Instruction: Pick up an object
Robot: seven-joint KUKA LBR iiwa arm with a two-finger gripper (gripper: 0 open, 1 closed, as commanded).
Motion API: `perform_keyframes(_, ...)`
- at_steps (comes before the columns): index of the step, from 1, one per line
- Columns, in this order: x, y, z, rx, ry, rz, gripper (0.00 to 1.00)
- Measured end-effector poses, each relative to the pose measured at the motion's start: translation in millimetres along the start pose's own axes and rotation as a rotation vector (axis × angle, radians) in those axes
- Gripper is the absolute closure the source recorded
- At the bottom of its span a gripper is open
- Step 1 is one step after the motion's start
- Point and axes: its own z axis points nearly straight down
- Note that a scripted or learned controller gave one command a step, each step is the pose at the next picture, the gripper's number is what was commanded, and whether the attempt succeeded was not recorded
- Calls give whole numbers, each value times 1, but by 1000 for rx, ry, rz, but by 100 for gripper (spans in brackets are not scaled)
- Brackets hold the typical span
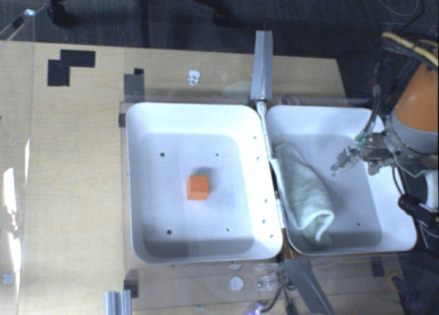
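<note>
1. Two things could be picked. An orange cube (198,187) lies near the middle of the left bin (147,121). A pale rolled cloth (304,190) lies in the right bin (391,238), along its left wall.
2. The jaws, at the gripper (350,158), hang over the right bin, to the right of the cloth and apart from it. Nothing is between them. Whether they are spread or pressed together I cannot tell, because they are small and blurred.
3. The cube looks stiff, light and flat-sided, probably foam or wood. I judge it the easier thing: the jaws can close on two opposite faces, from straight above, and it has free floor on all sides.
4. The cloth is nearer, but it is soft and will sag and deform. A pinch at the thick rolled lower end should hold more material than at the thin upper end.
5. The risk with the cloth is that only a loose fold is caught and slips out; also it lies close against the bin wall.
</note>
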Motion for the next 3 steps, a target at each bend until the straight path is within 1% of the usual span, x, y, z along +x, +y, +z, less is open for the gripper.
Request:
perform_keyframes(1,-45,61,119,-11,-3,-38,0)
perform_keyframes(2,-45,63,106,-18,-5,-38,100)
perform_keyframes(3,-35,44,24,-3,-1,350,100)
